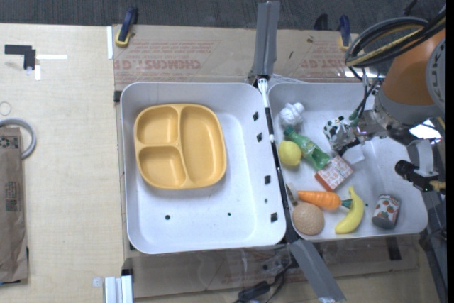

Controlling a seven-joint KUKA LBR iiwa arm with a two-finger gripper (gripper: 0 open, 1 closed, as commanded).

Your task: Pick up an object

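bench: two shallow white bins are seen side by side at mid frame, the left bin (pixel 142 223) and the right bin (pixel 411 223), divided by a grey bar running from the upper middle to the lower middle.
left bin: a yellow plastic three-compartment plate (pixel 181 146) is laid flat in its upper left part; the remaining floor is bare white.
arm: the grey arm with the orange band (pixel 415 74) is seen entering from the right edge, above the upper right part of the right bin.
gripper: the two-finger gripper (pixel 347 135) is seen low over the middle of the right bin, just above the red and white packet; whether the jaws are released or clenched cannot be told, and nothing is seen between them.
right bin, upper part: a small white crumpled object (pixel 291 113) is placed near the top left corner, with a green bottle-like object (pixel 306 145) below it and a yellow lemon (pixel 289 153) just beside that, at the left wall.
right bin, middle: a red and white flat packet (pixel 334 173) is laid tilted, close under the gripper.
right bin, lower part: an orange carrot with a green top (pixel 320 199) is laid across, a round beige ball (pixel 308 219) just below it, a yellow banana (pixel 351 212) to the right, and a small grey can with a red label (pixel 385 211) further right.
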